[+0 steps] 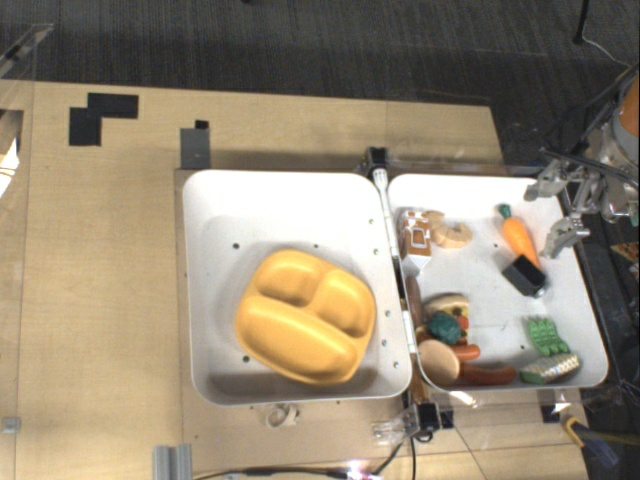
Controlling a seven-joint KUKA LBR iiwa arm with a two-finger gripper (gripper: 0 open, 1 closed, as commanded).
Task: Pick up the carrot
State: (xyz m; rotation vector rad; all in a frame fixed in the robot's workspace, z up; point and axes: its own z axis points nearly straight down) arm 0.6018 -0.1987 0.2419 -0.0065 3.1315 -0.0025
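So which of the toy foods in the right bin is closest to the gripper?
The carrot, orange with a green top, lying at the right bin's upper right. The gripper sits just beyond it; the other foods lie farther left or lower.

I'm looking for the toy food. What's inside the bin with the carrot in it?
The right bin holds the carrot touching a black block, plus a hot dog, a green piece and other toy food. Anything underneath the pile is covered.

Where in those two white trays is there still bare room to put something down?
Right bin: bare floor between carrot and green toy, crowded along its left and front sides. Left bin: the yellow bread fills the middle, leaving a strip along the back wall.
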